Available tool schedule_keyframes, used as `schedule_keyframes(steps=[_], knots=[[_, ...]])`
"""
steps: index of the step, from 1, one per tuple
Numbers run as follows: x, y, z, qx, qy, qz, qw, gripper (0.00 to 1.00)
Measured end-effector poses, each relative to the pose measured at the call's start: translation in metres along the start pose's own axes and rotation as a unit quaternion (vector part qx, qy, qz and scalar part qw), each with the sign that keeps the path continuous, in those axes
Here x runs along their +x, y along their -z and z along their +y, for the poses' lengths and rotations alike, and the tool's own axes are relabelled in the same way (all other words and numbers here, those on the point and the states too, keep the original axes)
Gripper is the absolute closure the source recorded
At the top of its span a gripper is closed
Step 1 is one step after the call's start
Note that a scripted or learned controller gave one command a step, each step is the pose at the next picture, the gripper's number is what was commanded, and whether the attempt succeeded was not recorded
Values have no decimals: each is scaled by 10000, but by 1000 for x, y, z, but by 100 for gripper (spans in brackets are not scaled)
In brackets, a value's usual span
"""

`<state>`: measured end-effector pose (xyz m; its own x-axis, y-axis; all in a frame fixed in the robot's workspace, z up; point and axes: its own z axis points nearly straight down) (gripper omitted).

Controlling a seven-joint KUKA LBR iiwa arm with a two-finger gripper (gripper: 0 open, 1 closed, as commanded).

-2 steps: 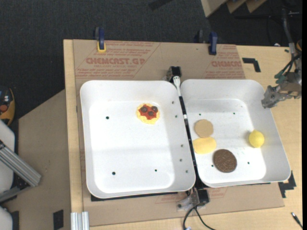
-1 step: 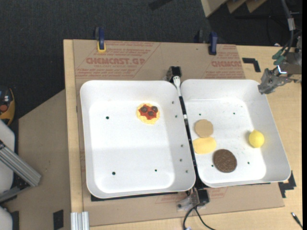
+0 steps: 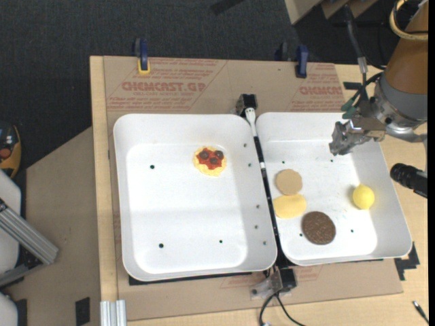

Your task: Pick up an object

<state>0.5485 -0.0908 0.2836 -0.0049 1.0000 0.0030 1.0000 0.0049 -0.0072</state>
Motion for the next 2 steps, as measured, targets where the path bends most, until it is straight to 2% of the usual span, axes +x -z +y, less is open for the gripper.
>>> schedule_keyframes(steps=[1, 2], knots=[[54, -55, 47, -20, 4, -6, 10000, 100], [99, 65, 78, -114, 6, -12, 9999, 100]])
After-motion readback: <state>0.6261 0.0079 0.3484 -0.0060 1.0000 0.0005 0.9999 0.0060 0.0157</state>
